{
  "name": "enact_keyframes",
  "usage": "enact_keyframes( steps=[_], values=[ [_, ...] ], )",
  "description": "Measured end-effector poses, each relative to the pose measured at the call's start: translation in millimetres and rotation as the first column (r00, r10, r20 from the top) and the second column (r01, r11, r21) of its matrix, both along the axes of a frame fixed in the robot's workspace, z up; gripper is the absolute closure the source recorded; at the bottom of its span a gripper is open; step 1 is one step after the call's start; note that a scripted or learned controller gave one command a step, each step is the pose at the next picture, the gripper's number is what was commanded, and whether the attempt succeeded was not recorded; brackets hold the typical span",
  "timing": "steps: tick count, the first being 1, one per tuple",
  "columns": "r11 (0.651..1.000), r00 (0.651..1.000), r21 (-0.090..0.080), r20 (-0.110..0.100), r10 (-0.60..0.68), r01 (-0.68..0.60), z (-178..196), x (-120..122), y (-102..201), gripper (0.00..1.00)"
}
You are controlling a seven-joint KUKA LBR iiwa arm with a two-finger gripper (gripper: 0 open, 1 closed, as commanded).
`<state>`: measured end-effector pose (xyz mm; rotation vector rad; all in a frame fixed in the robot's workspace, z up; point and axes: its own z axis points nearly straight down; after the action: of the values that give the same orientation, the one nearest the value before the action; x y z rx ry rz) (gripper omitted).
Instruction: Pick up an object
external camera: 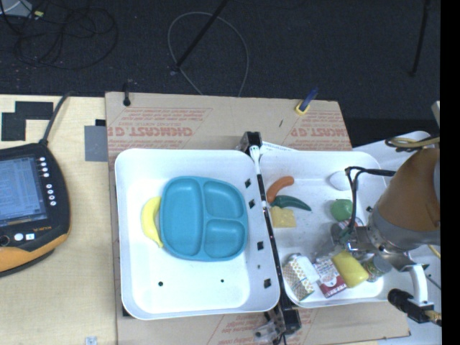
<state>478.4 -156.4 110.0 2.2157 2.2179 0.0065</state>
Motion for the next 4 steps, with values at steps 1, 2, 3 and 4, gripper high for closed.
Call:
enact_keyframes(
  steps=[1, 2, 3, 4],
  values=[
    [1.0, 1.0, 0.011, -0.005, 0.003, -0.002, -18.7, 0.9, -3.0, 0.0],
    [1.0, 1.0, 0.001, -0.005, 0.001, -0.001, -22.0, 58.2, -20.0, 0.0],
    [1.0, 1.0, 0.003, -0.009, -0.002, 0.002, -21.5, -4.0, 1.2, 0.0],
    [1.0, 1.0, 0.006, -0.008, -0.004, 0.004, -10.9, -1.9, 0.2, 1.0]
  ],
)
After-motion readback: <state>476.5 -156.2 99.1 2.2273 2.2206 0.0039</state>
